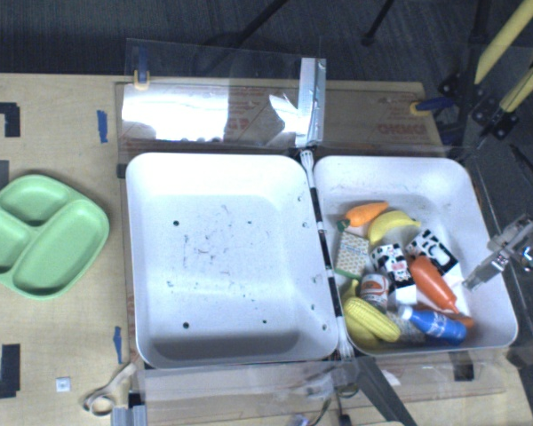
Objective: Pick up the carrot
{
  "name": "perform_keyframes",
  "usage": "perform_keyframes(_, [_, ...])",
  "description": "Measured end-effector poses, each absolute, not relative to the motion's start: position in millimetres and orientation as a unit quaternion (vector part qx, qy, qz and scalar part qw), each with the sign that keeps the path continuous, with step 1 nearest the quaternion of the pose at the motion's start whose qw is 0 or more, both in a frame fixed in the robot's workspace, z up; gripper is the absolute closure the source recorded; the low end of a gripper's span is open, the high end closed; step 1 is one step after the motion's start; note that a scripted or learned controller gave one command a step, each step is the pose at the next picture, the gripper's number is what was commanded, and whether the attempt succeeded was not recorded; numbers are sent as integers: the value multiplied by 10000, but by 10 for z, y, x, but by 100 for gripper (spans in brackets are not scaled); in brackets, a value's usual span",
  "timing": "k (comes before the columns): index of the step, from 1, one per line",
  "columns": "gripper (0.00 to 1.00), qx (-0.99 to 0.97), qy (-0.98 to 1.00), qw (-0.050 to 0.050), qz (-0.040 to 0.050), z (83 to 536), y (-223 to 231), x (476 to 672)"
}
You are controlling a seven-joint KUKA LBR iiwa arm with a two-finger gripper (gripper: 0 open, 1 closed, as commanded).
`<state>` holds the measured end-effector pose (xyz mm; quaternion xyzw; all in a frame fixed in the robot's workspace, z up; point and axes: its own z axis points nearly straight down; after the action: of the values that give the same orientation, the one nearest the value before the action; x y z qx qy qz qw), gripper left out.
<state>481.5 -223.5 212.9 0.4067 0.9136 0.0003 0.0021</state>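
The carrot (367,213) is a short orange tapered piece lying in the right bin (400,174), at the far side of a pile of toy food and right beside a yellow banana (392,227). My gripper (500,254) is a small grey metal shape over the right bin's right rim, well to the right of the carrot and apart from it. Nothing shows in its grasp.
The pile also holds an orange-red elongated item (432,282), a corn cob (369,319), a blue bottle (435,325), a small can (373,287) and a cracker box (351,254). The left bin (222,247) adjoins it. A green divided plate (40,235) sits at the far left.
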Motion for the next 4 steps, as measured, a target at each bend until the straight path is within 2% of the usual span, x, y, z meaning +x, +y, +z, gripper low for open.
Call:
perform_keyframes(1, [100,4082,9129,45,11,2226,-2250,4831])
perform_keyframes(2, [0,4082,9129,44,11,2226,-2250,4830])
perform_keyframes(3, [0,2719,9623,7,7,1504,-2234,4808])
perform_keyframes(4, [0,1866,9824,28,2,2094,-2235,4817])
